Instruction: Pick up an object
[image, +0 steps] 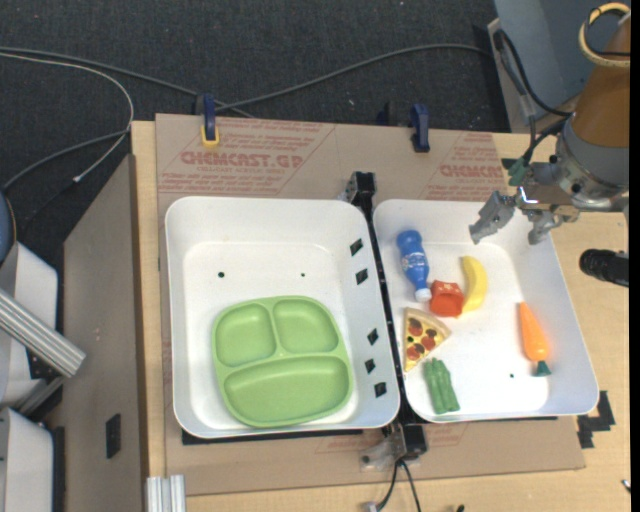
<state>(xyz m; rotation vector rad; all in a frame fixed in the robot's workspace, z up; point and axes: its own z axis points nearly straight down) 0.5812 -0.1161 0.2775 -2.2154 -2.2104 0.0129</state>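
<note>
**Objects for picking: six toy items, right bin**

Objects lie loose on the floor of the right bin (560, 300). Blue bottle (410, 256), lying on its side near the bin's left wall, cap end toward the red block (448, 299); whether cap and block touch is hard to tell. Banana (474, 282), yellow, just beside the red block, seemingly touching it. Pizza slice (422, 336), below the block, close to the left wall. Green vegetable piece (440, 386), near the front rim; its kind cannot be made out. Carrot (535, 335), orange with a dark green tip, well apart from the others toward the right side.

Gripper (512, 216): hangs above the bin's far right corner, fingers spread wide, nothing between them. Arm above it is cut off by the frame's upper right edge.

Left bin (190, 300): holds a green divided plate (283, 358) with three compartments, toward the front. Small black marks run along the divide between the bins; their nature is unclear.

Bench: cardboard sheet (300, 150) under both bins, fixed by two clamps at the far edge.
</note>
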